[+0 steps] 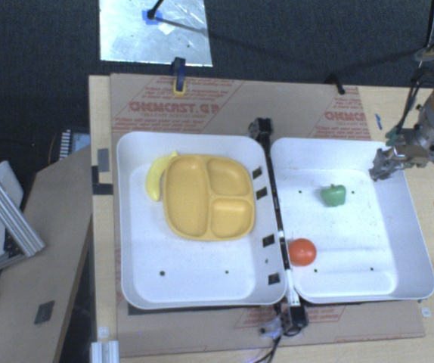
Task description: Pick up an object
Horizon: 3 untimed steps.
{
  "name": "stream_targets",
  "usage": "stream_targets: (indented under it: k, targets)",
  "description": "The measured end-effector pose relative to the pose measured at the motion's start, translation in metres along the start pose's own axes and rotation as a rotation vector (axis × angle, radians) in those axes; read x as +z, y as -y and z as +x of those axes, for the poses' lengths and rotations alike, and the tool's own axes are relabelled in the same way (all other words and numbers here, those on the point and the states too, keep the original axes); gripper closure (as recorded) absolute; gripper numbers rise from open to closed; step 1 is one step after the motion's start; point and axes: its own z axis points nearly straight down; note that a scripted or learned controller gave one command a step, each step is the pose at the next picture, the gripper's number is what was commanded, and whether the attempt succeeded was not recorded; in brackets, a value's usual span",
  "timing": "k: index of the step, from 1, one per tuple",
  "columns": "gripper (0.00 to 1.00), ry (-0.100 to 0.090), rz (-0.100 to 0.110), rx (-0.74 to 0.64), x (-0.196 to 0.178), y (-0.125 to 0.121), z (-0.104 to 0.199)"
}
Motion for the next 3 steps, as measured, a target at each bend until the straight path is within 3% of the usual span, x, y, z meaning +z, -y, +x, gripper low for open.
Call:
stream_targets:
  k: [3]
  targets:
    - [1.00,-0.002,0.001,-0.002,0.010,-0.009,0.152]
